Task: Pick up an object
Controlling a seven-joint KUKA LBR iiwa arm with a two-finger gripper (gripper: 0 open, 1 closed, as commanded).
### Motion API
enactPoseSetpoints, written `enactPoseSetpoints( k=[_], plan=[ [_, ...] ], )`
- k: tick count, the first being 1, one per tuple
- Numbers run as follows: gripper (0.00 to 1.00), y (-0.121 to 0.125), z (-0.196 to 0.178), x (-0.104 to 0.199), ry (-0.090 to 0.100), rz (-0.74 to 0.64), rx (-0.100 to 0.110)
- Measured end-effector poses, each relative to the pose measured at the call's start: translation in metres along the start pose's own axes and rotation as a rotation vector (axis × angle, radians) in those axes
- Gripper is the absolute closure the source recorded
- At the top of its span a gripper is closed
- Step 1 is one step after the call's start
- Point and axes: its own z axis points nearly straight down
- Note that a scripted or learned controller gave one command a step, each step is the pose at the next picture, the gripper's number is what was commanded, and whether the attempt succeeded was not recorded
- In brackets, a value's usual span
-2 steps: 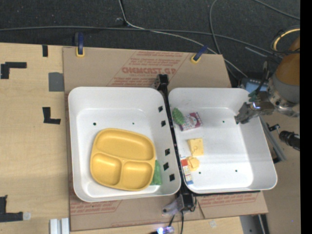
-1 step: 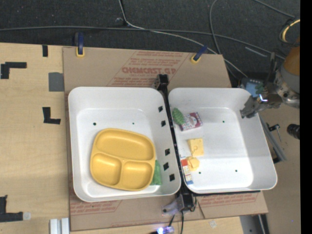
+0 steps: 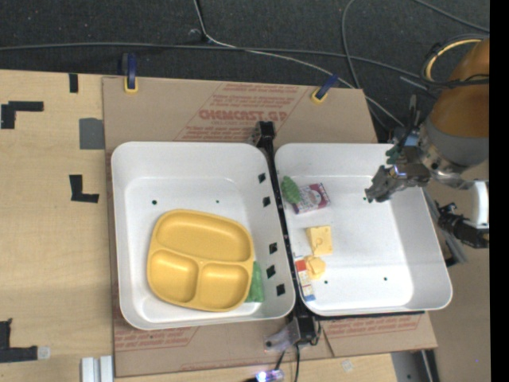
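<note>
The gripper (image 3: 380, 189) hangs over the far right part of the right bin (image 3: 398, 293), under the grey and orange arm. No object is seen between its dark fingers. In the right bin lie a green and purple packet (image 3: 305, 196) near the far left corner, a flat yellow square (image 3: 320, 238) in the middle left, and a small yellow piece with a red item (image 3: 310, 270) against the left wall. The gripper is well to the right of all of them.
The left bin (image 3: 135, 173) holds a yellow compartment tray (image 3: 200, 259) with a green object (image 3: 256, 282) beside its right edge. A black divider (image 3: 274, 213) joins the two bins. Cables run over the dark surface behind the bench.
</note>
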Motion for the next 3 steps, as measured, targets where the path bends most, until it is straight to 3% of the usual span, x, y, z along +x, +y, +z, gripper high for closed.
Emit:
enactPoseSetpoints(
  k=[1, 3],
  plan=[
    [1.00, -0.003, -0.004, 0.054, 0.001, -0.002, -0.002],
    [1.00, -0.028, 0.020, 0.159, 0.000, -0.002, 0.001]
  ],
)
